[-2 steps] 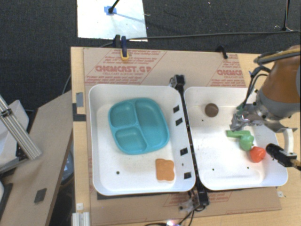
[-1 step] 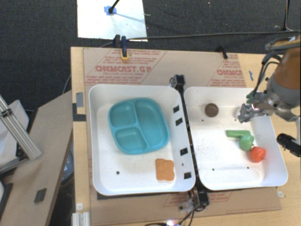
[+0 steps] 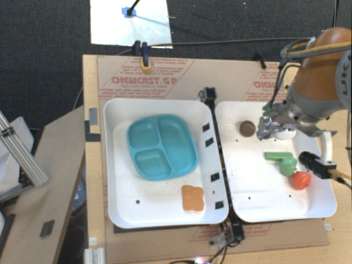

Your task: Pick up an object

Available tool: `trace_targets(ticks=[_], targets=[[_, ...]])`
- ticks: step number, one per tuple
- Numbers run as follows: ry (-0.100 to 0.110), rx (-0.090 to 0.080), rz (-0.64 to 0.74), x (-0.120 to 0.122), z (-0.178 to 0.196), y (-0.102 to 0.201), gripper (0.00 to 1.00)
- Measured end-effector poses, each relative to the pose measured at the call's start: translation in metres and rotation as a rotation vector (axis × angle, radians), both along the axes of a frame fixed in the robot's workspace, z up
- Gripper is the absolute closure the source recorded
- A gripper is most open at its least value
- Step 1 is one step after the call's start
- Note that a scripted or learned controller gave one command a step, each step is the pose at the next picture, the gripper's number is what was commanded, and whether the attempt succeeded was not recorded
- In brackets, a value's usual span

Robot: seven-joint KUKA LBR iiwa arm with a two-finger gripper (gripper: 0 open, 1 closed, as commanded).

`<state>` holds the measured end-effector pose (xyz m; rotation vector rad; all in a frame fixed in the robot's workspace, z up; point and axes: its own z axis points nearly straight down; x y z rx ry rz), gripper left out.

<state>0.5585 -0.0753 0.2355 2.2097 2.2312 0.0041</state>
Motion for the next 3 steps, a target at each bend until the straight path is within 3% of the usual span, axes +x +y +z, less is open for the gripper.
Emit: trace_targets(ticks=[3], targets=[[0.001, 0.001, -0.001, 0.011, 0.003, 0.153, 1.00]])
